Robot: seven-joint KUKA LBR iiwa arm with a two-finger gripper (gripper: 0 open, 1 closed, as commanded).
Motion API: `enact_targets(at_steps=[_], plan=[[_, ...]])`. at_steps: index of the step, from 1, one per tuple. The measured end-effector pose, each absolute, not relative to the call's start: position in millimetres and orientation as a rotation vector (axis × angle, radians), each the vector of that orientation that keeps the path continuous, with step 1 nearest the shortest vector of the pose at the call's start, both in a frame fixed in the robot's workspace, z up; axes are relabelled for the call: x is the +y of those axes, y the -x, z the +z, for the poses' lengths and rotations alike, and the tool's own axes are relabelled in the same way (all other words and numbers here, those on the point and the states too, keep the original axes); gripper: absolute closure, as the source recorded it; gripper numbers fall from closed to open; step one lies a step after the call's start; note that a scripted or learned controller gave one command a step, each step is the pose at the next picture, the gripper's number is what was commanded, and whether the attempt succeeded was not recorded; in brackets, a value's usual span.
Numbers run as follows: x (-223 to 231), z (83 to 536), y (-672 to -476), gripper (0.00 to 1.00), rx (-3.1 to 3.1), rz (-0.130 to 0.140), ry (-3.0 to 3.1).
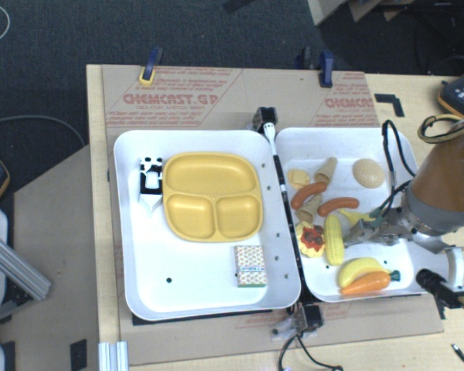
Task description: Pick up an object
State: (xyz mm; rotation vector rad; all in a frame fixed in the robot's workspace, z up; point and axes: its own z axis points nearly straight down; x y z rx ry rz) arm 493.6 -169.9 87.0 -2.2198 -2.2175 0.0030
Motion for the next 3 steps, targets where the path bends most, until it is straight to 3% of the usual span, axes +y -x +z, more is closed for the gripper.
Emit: enact_targets(at_steps=[1, 3], plan=[[-170.1, 99.9, -494.4, 1.00, -2.220, -0.001, 2.225], [-154.2, 216.6, -502.9, 1.00, -2.229, -0.006, 2.224]])
